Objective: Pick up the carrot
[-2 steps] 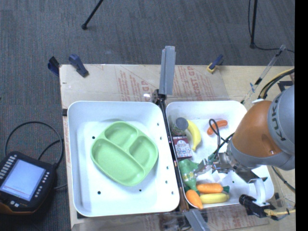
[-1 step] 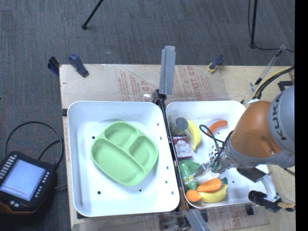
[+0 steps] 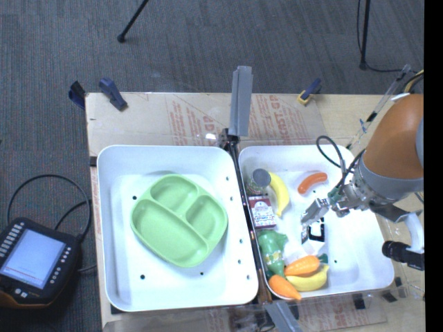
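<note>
Carrot (image 3: 302,265) lying against the right bin's (image 3: 367,268) front edge atop a yellow banana (image 3: 309,279); pincer (image 3: 313,216) hovering mid-bin, open, gripping nothing; red carton's (image 3: 262,212) label unreadable.

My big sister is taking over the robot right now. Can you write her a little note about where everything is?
Gripper: hanging over the middle of the right bin, nothing between its fingers.
Carrots: one lies near the bin's front edge on a yellow banana; a second sits at the front left corner.
Done: nothing lifted yet.
Left: come down on a carrot, grip it, lift it.
</note>
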You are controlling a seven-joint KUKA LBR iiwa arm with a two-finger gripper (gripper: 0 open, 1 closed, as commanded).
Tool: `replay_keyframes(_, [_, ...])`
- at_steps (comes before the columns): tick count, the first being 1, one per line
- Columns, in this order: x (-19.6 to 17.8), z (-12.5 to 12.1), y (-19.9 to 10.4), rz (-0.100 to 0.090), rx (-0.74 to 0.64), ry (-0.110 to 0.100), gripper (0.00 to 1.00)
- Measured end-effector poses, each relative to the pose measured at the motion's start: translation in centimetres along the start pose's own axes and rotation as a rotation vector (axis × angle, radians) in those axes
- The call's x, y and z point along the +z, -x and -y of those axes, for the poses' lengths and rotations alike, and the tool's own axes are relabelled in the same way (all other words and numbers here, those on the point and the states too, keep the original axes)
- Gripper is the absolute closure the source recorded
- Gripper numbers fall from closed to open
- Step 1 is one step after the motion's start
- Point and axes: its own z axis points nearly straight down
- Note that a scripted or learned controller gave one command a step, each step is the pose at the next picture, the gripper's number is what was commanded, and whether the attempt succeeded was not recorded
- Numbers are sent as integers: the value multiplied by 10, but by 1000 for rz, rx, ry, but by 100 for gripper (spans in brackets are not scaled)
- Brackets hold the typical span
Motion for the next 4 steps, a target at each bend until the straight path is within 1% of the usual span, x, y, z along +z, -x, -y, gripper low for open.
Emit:
replay_keyframes(1, [92, 31, -8, -2, 83, -2, 0])
replay_keyframes(2, [99, 44, -8, -2, -415, 1, 0])
replay_keyframes(3, [66, 43, -18, -2, -500, 1, 0])
replay_keyframes(4, [101, 41, -32, -3, -228, -2, 0])
